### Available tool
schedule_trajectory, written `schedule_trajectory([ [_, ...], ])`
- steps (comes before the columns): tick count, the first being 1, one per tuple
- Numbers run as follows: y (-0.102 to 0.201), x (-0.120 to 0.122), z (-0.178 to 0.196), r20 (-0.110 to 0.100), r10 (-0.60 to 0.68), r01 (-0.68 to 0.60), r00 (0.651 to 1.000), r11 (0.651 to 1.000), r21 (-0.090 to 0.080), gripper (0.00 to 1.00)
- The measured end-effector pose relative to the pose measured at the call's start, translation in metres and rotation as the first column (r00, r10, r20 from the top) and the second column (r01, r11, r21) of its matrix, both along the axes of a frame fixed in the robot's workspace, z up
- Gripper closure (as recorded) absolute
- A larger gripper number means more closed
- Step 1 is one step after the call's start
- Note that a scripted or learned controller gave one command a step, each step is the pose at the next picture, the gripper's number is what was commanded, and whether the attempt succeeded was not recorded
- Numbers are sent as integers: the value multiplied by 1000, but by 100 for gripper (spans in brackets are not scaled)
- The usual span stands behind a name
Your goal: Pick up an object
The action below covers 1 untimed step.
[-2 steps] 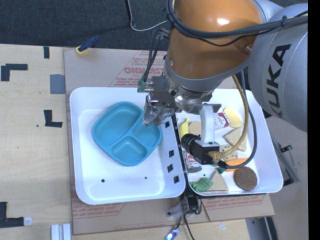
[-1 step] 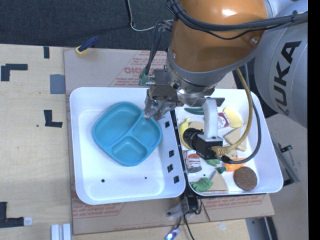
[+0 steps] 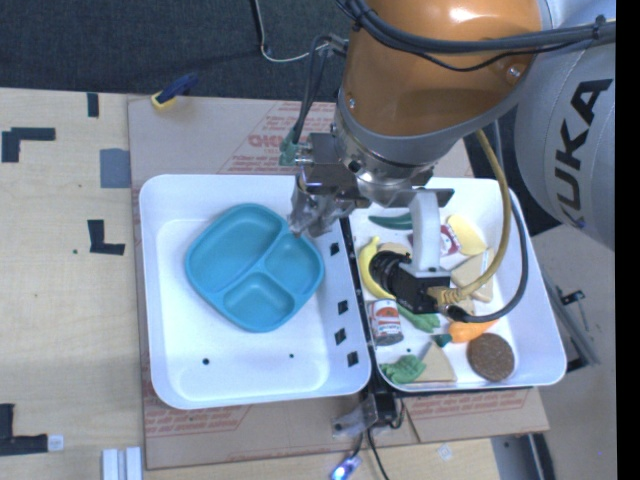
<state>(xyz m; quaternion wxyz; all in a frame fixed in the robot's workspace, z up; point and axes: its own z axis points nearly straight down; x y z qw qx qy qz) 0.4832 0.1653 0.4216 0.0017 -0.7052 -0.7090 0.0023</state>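
- The gripper [image 3: 312, 211] hangs over the right rim of the blue three-compartment plastic plate [image 3: 254, 266], right at the divide between the two bins; whether it is released or clenched, I cannot tell.
- That plate lies flat in the left white bin [image 3: 170, 368], nothing else beside it.
- The right white bin [image 3: 535, 353] is crowded: a yellow banana-shaped toy [image 3: 369, 264], a small can with a red label [image 3: 387, 321], an orange carrot-shaped piece [image 3: 470, 331], a round brown cookie-like disc [image 3: 491, 356], a green leafy piece [image 3: 405, 370].
- The grey arm with its orange band [image 3: 440, 58] looms above the surface [image 3: 60, 298].
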Motion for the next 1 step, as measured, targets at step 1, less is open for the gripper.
schedule_trajectory([
  [1, 1, 0, 9, -2, 2, -2, 1000, 1000, -1, 100],
])
